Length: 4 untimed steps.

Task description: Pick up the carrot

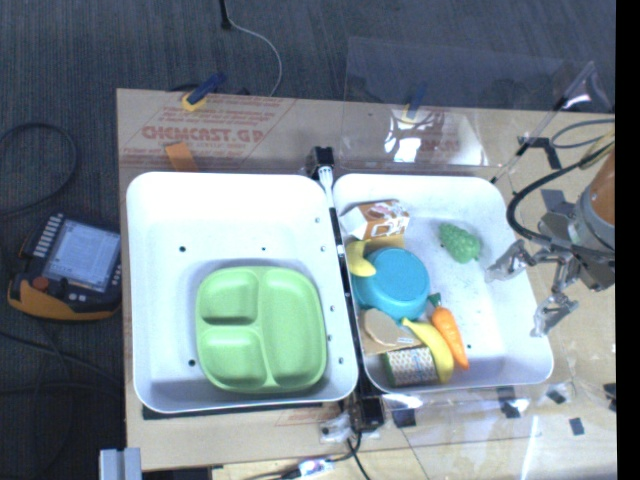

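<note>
Hovering gripper open, empty — right bin rim, carrot apart

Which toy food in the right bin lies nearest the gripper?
The green leafy piece, alone in the bin's upper right, closest to the gripper; the carrot and banana lie lower, farther left.

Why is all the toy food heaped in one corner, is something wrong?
Nothing looks broken. The carrot, banana and blue bowl lie jumbled in the right bin; the green tray sits neatly in the left bin.
</note>
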Motion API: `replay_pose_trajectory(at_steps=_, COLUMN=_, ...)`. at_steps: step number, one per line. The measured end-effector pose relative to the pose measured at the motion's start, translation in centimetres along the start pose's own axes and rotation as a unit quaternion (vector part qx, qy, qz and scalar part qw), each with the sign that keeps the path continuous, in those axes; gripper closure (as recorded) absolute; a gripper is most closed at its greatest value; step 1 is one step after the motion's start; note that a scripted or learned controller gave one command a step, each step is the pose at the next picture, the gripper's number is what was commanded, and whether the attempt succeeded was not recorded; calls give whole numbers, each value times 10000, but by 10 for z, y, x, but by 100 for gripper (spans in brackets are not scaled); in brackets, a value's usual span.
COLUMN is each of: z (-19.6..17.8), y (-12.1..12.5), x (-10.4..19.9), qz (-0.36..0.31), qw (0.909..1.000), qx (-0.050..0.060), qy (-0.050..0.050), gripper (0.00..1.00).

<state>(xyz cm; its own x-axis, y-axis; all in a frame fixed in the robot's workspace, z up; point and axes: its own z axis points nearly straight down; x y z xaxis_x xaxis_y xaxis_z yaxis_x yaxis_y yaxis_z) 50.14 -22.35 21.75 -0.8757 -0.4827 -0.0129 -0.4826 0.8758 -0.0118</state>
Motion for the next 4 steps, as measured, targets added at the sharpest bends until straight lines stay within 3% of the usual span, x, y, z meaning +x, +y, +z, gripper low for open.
replay_pose_trajectory(at_steps=1, z=121, y=68, x=-34, qz=-702, qw=9975, qx=-71, qy=42, gripper=0)
replay_pose_trajectory(at_steps=2, z=112, y=68, x=-35, qz=-683, qw=9976, qx=-66, qy=24, gripper=100)
replay_pose_trajectory(at_steps=3, z=112, y=68, x=-35, qz=-683, qw=9976, qx=-73, qy=25, gripper=0)
replay_pose_trajectory(at_steps=4, z=103, y=68, x=-38, qz=-675, qw=9977, qx=-54, qy=-6, gripper=100)
